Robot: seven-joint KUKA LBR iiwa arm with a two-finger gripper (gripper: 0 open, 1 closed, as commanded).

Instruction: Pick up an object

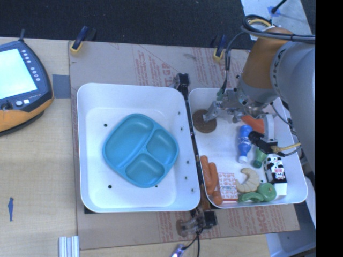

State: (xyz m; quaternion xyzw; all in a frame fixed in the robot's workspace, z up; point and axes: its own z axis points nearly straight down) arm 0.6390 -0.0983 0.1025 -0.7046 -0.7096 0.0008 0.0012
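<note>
Hovering over right bin [300, 194] nr round brown disc [204, 121], blue bottle [244, 141]; jaws [230, 105] state unclear. Blue compartment plate [140, 150] lying in left bin [86, 143].

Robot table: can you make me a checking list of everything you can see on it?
Surface: wooden bench bearing a cardboard sheet and two white bins.
Job's things: right bin holds a blue bottle, brown disc, orange sausages, green ring, cow carton.
Clutter: blue divided plate in left bin.
Grippers: gripper low over right bin's far end.
Cables: black cable looping along arm.
Surroundings: control pendant, yellow clamps.
</note>
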